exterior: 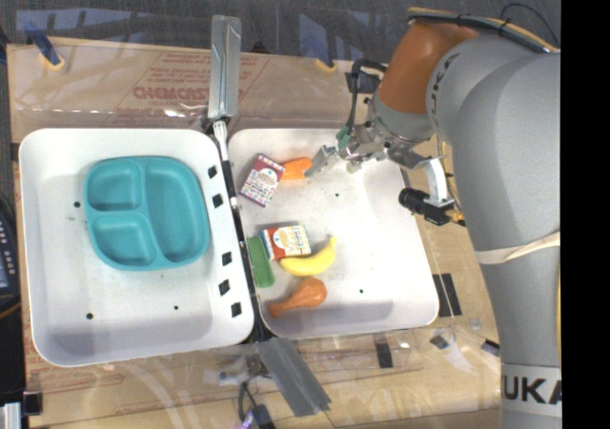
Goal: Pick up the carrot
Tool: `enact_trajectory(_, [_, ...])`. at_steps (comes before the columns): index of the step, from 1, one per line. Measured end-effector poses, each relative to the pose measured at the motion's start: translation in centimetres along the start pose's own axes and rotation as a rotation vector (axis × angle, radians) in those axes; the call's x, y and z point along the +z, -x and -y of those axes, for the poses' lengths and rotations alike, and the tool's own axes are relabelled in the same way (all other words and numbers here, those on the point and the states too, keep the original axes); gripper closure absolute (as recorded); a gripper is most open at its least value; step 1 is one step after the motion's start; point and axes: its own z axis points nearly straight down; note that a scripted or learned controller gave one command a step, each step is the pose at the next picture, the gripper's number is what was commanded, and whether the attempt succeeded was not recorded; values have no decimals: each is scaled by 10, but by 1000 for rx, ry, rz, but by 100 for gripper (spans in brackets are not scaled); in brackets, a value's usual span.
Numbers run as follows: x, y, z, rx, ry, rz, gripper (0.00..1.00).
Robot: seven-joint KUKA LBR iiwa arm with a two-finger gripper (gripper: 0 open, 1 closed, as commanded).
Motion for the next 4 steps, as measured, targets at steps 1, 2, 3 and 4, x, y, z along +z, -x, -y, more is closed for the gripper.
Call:
enact_trajectory(1, [33,-69,-13,225,-5,-2,0])
enact_trajectory(2, [32,-31,-6,138,-1,0,0])
enact_trajectory(3, [-25,-58,-11,382,-1,1,0])
enact_trajectory(4, [33,-55,-11,255,-3,-1,0])
